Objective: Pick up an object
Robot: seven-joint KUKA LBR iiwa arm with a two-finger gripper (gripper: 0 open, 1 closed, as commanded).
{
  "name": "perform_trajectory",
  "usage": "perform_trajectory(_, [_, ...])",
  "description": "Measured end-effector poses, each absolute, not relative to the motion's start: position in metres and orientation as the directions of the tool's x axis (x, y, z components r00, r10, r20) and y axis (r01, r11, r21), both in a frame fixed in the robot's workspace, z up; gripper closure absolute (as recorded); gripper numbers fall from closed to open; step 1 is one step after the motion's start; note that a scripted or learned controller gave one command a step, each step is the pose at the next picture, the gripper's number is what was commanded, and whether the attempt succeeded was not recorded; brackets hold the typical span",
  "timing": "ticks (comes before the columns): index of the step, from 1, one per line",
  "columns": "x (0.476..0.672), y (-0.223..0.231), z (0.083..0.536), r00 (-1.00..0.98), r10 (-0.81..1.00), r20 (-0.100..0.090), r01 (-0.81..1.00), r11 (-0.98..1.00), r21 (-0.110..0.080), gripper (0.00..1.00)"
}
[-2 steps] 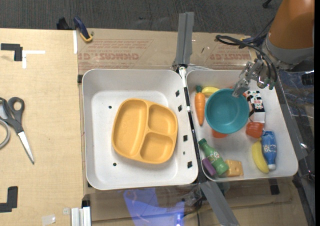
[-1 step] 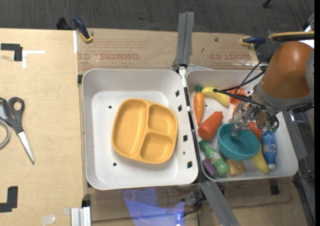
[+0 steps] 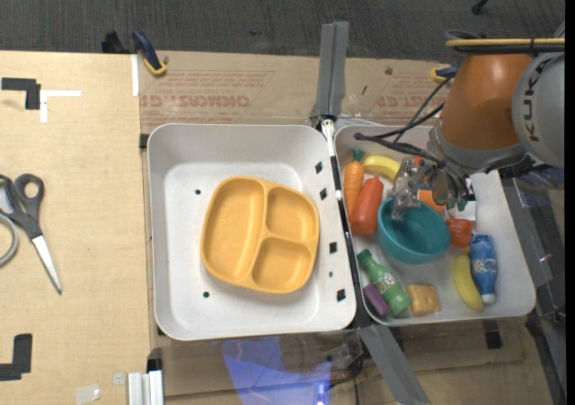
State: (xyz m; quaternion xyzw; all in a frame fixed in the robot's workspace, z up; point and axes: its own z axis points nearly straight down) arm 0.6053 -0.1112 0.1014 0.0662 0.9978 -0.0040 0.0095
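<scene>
My gripper (image 3: 425,189) hangs over the back of the right bin (image 3: 512,304), just above the far rim of a teal bowl (image 3: 413,234). Its fingers stand apart and open, with nothing held between them. Left of the bowl lie an orange carrot (image 3: 354,179), a red-orange piece (image 3: 366,206) and a yellow banana (image 3: 382,165). A small red piece (image 3: 460,231) sits to the bowl's right, partly under the wrist. Along the front lie a green bottle (image 3: 382,276), a purple piece (image 3: 373,303), a tan block (image 3: 422,298), a second banana (image 3: 464,283) and a blue bottle (image 3: 482,267).
The left bin (image 3: 171,295) holds a yellow divided plate (image 3: 260,234). Scissors (image 3: 31,224) lie on the bench at far left. A grey upright bar (image 3: 331,71) stands behind the seam between the bins, and cables trail by the wrist.
</scene>
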Motion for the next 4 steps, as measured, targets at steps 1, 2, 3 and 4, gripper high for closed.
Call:
perform_trajectory(1, [0.627, -0.108, 0.103, -0.921, 0.388, -0.022, 0.389, 0.921, -0.009, 1.00])
perform_trajectory(2, [0.646, -0.107, 0.103, -0.875, 0.483, -0.023, 0.484, 0.875, -0.006, 1.00])
perform_trajectory(3, [0.637, -0.219, 0.189, -0.994, -0.107, -0.008, -0.107, 0.994, -0.003, 1.00])
perform_trajectory(4, [0.637, -0.218, 0.188, -0.994, -0.107, -0.008, -0.107, 0.994, -0.002, 0.00])
